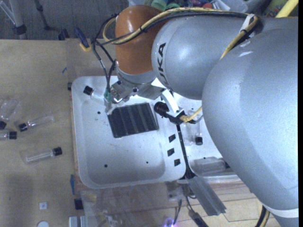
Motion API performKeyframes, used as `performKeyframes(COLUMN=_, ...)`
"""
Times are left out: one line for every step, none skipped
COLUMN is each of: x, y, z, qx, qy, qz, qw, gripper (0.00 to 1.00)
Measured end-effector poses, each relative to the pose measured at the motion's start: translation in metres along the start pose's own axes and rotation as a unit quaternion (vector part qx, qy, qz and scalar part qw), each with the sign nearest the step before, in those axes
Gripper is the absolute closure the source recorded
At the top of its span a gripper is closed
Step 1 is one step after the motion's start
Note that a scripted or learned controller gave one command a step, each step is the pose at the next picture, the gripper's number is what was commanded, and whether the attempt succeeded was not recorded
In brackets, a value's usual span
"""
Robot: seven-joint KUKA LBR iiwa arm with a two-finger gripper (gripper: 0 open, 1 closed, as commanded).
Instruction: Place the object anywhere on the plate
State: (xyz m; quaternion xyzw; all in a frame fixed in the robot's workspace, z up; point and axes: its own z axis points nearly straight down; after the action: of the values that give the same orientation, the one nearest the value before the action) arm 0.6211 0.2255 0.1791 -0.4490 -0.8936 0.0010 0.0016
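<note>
claw [110, 100] low over left bin [90, 169] beside dark ridged plate [133, 120], finger state unclear

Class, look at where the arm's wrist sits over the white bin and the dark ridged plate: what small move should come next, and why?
Probably a short lift straight up. The wrist sits low at the plate's upper left corner, hiding its fingers and whatever may lie there. A small vial lies just to its left by the bin's rim. Rising would show whether anything is held.
</note>
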Motion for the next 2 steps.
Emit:
performKeyframes(x=-0.030, y=0.017, z=-0.018, qx=-0.004, qy=-0.003, qz=-0.151, qw=0.9885, gripper=1.00)
performKeyframes(x=-0.014, y=0.019, z=-0.056, qx=-0.003, qy=-0.002, qz=0.124, qw=0.9922, gripper=1.00)
